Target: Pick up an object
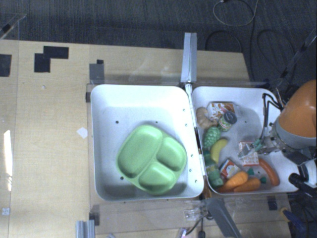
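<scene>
The gripper [257,145] is being positioned low in the right bin [250,94], beside a small packet [248,152]; its state cannot be told. A descent onto that packet is probably being called for.

We saw a green divided plate [151,158] lying in the left bin [104,108]. In the right bin [247,95] lay toy foods: a banana [218,149], two carrots [237,181], a small jar [227,120]. The arm [299,115] reached in from the right, its gripper [257,145] low over a small packet [248,153].
</scene>
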`<state>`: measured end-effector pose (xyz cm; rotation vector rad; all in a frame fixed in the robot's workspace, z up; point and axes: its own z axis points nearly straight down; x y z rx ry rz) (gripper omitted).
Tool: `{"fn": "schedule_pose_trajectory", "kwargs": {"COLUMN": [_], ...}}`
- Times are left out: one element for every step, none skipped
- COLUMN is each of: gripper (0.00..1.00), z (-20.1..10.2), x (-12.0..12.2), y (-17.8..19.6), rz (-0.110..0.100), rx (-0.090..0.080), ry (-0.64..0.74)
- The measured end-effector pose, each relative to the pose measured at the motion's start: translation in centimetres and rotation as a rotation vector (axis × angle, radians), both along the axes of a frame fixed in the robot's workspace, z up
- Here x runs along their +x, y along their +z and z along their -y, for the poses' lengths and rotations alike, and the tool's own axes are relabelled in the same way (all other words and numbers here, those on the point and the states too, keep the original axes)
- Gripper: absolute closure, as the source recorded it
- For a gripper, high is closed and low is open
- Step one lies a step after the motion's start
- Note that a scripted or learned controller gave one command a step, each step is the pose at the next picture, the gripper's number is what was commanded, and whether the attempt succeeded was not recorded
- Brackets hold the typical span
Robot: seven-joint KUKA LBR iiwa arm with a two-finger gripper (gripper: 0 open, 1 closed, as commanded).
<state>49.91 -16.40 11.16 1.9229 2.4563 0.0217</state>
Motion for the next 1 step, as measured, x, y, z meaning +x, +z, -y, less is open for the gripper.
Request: {"fn": "schedule_pose_trajectory", "kwargs": {"gripper": [1.0], "z": [-4.05], "x": [6.73], "y": [11.7], "rz": [-0.018], "rx": [0.002], "ry": [-0.048]}}
